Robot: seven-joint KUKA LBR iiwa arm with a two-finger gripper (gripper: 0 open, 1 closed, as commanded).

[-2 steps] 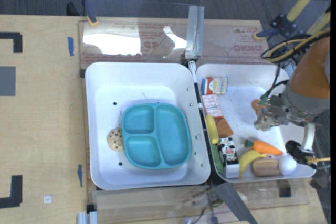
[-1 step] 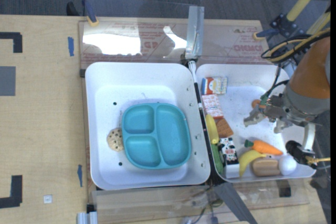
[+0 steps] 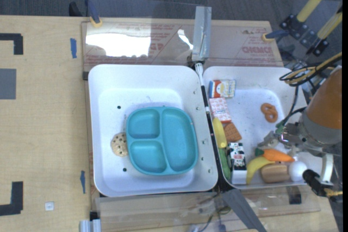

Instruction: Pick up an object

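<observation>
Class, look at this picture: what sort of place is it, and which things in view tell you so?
Probably a robotics lab bench for pick-up trials: a robot arm reaches over two white bins, one holding toy food such as a carrot, the other a blue divided plate.

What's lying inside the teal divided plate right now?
Nothing shows in the three compartments of the teal divided plate. A cookie pokes out beside its left edge, partly covered.
</observation>
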